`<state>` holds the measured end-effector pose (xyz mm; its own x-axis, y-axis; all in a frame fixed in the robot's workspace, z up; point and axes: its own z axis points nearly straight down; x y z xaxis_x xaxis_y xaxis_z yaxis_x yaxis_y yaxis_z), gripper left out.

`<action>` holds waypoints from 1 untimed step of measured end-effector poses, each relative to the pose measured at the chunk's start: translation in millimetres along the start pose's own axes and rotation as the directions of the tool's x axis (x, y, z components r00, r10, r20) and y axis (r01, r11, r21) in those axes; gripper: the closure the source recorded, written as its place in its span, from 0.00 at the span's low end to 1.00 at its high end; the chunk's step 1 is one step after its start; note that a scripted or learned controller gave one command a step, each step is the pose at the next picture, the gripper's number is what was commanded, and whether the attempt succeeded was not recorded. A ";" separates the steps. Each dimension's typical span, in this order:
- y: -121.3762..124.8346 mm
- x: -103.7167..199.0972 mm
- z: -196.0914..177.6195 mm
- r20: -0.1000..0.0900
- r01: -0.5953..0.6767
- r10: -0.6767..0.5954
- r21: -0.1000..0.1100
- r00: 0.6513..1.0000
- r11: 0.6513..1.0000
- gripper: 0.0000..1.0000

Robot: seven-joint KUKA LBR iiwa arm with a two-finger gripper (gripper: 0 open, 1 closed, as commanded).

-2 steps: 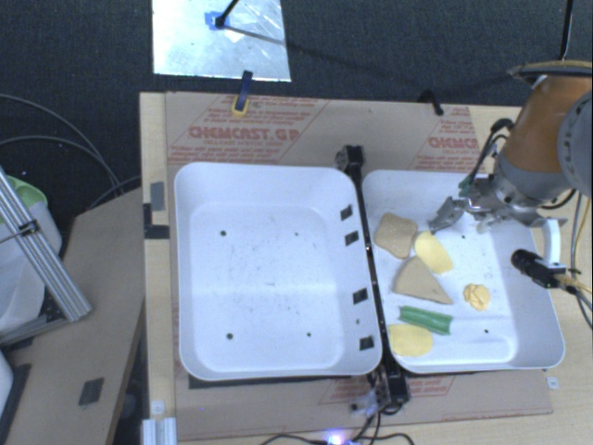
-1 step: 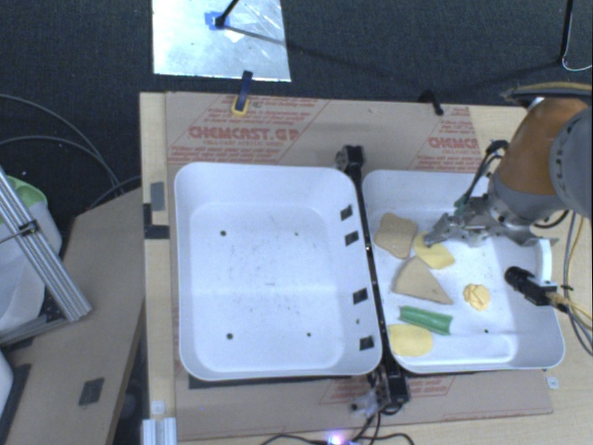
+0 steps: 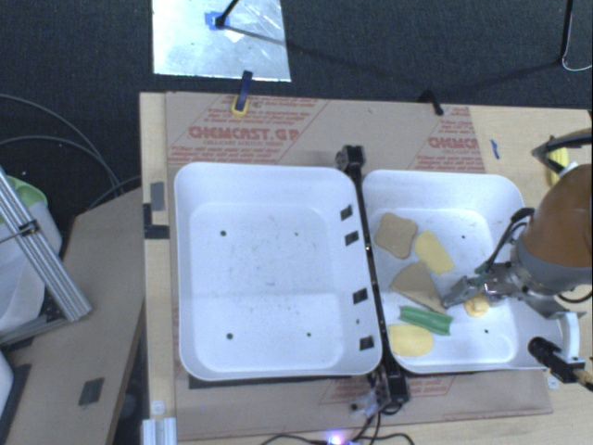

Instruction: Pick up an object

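Hand (image 3: 465,293) sits low in right bin (image 3: 445,185), beside small yellow piece (image 3: 476,307), apparently positioning to grasp; finger state cannot be told.

Tan slices (image 3: 397,235), yellow pieces (image 3: 433,250) and a green pod (image 3: 425,319) lie loose in the right bin (image 3: 500,355).

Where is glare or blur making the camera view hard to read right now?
Camera view: strong glare on the shiny sheet on the floor above the bench; the white bins look bright, nearly washed out, with soft shadows along their walls; the whole picture is a bit soft, so the gripper and the small yellow piece beside it blur together, finger state unclear.
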<state>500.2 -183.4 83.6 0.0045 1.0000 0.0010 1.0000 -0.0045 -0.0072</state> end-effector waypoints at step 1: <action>40.7 -23.9 -1.9 0.004 0.009 -0.009 -0.013 1.000 1.000 0.00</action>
<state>540.8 -207.4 85.1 -0.0043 1.0000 -0.0029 1.0000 0.0043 0.0056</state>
